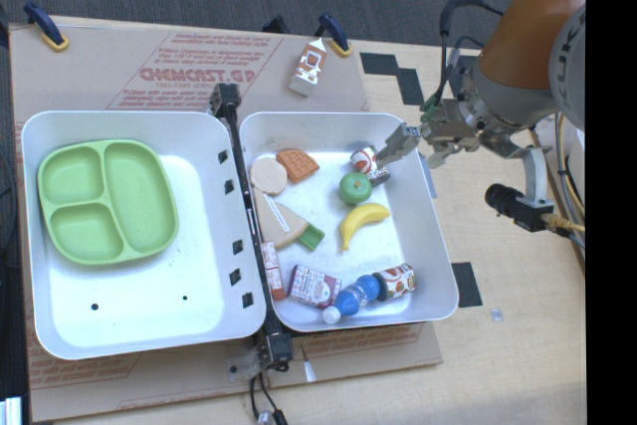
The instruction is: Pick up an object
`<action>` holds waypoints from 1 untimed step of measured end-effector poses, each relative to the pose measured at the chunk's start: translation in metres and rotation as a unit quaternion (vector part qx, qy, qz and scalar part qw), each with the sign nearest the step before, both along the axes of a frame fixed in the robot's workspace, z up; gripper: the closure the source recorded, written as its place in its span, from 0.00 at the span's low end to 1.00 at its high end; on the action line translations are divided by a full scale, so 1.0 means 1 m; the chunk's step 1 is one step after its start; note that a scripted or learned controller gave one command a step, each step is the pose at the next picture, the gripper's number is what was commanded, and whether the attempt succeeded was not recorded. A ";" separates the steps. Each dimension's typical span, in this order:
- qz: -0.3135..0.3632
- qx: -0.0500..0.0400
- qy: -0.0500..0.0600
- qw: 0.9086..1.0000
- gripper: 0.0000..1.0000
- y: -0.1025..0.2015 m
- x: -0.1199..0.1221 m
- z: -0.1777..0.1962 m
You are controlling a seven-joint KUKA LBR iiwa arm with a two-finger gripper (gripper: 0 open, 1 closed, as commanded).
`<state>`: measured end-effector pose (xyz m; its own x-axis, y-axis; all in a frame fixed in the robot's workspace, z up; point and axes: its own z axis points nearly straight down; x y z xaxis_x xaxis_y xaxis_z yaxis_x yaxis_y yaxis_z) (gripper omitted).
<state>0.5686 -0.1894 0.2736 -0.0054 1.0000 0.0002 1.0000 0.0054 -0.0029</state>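
1. At the right bin's (423, 244) two-o'clock rim, the gripper (390, 152) hangs; whether it is spread is unclear.
2. Its tips hide part of a small can (362, 159).
3. A green apple (355, 187) sits at the can's six o'clock.

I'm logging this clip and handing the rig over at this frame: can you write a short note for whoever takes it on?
Gripper: low over the top right corner of the right bin, close by a small can. Nothing shows between its fingers, so count no grasp yet.
Right bin also holds a green apple, banana, waffle, blue bottle and a carton.
Left bin holds a green tray.
A small carton lies on the cardboard behind the bins.
Done: arm brought to the bin. Left: grasp one object and lift it.
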 end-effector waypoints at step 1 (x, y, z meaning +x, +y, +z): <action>0.001 0.001 0.002 1.000 0.00 0.032 -0.030 -0.161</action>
<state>0.5386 -0.1575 0.1124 -0.0066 1.0000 0.0016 1.0000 0.0066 -0.0063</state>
